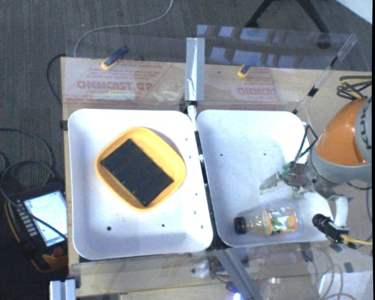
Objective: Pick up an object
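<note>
A small clear bottle (267, 222) lay on its side near the front of the right bin (250, 136), black cap pointing left, an orange label round its middle. Over in the left bin (87, 130), a yellow dish (175, 167) sat flat, rounded at its corners, carrying a dark ribbed slab (137, 172) turned at a slant.

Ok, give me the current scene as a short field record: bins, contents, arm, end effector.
left bin: yellow dish holding a dark ridged square pad
right bin: small bottle lying on its side near the front edge, dark cap toward the left bin
arm: reaching in over the right bin's right side
end effector: above the bottle in the picture, apart from it
held object: none visible
</note>
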Tool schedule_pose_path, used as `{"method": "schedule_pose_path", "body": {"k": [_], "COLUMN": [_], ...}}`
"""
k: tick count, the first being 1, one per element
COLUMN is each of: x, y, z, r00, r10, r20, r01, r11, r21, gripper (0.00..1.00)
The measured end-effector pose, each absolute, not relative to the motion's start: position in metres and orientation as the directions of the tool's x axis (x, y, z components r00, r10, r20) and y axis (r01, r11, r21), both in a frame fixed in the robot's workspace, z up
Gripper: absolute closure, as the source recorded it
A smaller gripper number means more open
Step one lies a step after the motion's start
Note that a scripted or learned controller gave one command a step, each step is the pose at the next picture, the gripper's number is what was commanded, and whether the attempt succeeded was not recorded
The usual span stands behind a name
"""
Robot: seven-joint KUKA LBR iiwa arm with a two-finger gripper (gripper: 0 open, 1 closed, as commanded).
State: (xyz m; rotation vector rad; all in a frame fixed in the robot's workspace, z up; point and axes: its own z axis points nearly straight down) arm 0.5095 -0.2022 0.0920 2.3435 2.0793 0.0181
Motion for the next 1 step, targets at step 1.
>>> {"method": "schedule_pose_path", "body": {"k": [1], "x": [0.4914], "y": [-0.2085], "z": [0.0928], "r00": [-0.174], "r10": [0.985], "r20": [-0.011], "r01": [0.984], "r11": [0.174], "r21": [0.021], "gripper": [0.00]}}
